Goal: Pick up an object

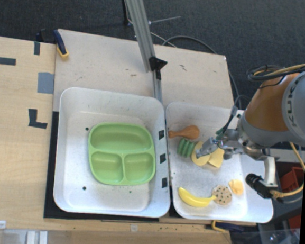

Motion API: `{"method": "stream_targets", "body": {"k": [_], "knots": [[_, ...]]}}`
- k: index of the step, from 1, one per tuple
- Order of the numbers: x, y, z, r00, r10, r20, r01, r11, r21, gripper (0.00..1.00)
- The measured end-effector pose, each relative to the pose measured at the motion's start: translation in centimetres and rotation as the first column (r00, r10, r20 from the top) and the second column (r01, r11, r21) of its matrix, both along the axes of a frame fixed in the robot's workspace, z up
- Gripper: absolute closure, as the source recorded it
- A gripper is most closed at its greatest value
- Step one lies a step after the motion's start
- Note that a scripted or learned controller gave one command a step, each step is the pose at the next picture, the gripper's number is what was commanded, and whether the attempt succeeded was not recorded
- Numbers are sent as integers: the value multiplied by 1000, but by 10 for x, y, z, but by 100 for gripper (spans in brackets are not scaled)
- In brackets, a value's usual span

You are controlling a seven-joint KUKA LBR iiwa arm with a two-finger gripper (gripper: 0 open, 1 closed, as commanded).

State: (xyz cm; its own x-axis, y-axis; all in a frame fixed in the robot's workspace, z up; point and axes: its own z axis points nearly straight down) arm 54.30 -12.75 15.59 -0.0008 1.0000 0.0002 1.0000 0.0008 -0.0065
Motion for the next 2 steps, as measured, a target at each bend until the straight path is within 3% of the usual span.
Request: {"method": "stream_targets", "body": {"k": [1, 2], "knots": [[0, -6, -58, 1000, 0, 5, 0, 1000, 0, 0], [0, -5, -49, 1000, 2, 3, -2, 1000, 1, 100]]}}
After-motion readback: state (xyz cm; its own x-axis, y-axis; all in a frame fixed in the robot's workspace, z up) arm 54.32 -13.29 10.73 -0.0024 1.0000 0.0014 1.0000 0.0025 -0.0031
